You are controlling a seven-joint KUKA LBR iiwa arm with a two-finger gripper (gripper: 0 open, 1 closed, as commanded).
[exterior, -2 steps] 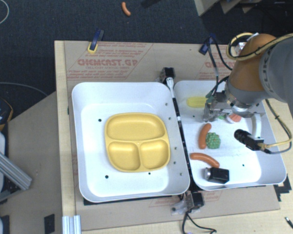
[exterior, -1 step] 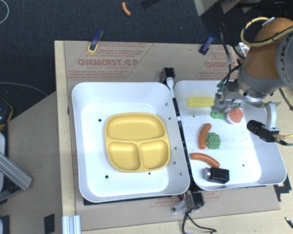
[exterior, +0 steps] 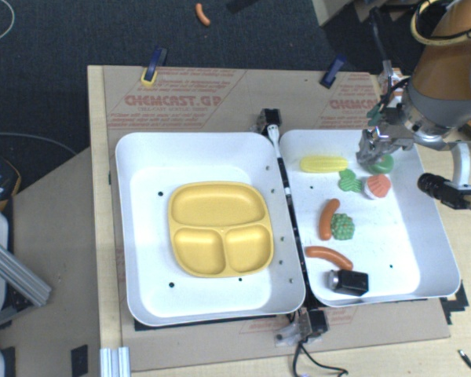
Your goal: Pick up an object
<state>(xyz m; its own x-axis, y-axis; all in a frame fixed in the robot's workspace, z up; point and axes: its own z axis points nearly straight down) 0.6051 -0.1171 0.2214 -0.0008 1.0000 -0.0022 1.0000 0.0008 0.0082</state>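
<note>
Sausages (exterior: 328, 218): two, broccoli (exterior: 342, 226) pieces two, one corn (exterior: 323, 163).

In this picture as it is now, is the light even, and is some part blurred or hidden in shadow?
Camera view: light is soft and even, both white bins bright without harsh glare; the yellow tray and toy food are sharp; the arm at the right is slightly soft; the gripper casts a faint shadow on the right bin.

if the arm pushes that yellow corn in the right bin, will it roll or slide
The yellow corn looks rounded and elongated, so it would probably roll if nudged across its length. It appears to be a small toy, likely light. The white bin floor looks smooth, so sliding is also plausible.
</note>
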